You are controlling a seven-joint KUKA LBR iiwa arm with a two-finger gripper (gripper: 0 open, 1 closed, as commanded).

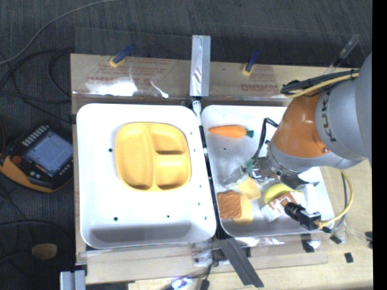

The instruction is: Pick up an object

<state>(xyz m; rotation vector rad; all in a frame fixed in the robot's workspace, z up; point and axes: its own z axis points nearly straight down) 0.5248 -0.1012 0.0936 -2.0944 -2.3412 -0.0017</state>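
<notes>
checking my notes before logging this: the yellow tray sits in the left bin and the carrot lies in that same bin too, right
Not quite. The camera view shows the yellow tray in the left bin, but the carrot lies in the right bin, near its top left corner, not beside the tray.

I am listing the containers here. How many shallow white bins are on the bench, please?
2. The left bin holds a yellow divided plate. The right bin holds a carrot and other items, partly hidden by the arm.
</notes>
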